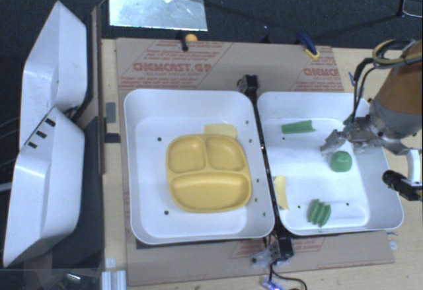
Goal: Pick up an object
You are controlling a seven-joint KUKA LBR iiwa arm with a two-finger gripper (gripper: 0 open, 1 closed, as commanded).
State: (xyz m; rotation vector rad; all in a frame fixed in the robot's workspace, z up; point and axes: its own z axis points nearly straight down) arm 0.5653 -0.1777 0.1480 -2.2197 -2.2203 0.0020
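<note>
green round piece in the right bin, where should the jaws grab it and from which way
Take the green round piece across its rounded sides, coming straight down from above. It sits alone on the right bin floor, apart from the walls and the other green pieces, so there is room on both flanks. The gripper is just above it in the view.

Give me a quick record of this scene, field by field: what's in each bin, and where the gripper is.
left bin: yellow divided plate, pale yellow flat piece at the plate's far edge
right bin: green stick, green round piece, green ridged piece, pale yellow wedge by the divider
gripper: over the right bin, just above the green round piece
held: nothing seen between the fingers
</note>
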